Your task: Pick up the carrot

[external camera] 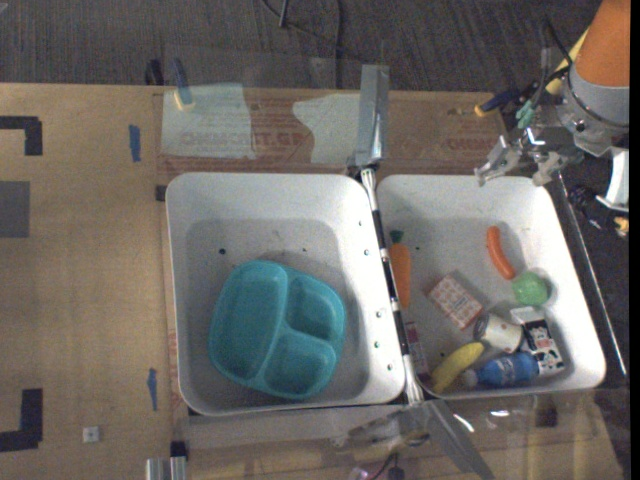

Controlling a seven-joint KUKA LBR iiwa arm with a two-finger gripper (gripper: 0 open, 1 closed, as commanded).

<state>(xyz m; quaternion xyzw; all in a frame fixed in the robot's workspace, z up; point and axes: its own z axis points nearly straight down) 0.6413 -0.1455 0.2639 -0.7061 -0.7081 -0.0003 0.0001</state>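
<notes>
The carrot (401,271) lies in the right bin (440,193), hard against its left wall beside the divider between the two bins, with its green top pointing toward the far side. Nothing touches it, so as far as can be judged the pick has not begun. The hand (522,158) hovers over the far right corner of that bin, near the rim and well apart from the carrot; its fingers appear spread and nothing sits between them. Left to do: cross the bin to the left wall, come down over the carrot, close on it and lift. The wall may crowd one finger. Other items cluster in the near right part of the bin: a sausage (499,252), a green ball (532,288), a banana (457,364), a small box (456,300). The left bin (200,208) holds a teal tray (277,328).
</notes>
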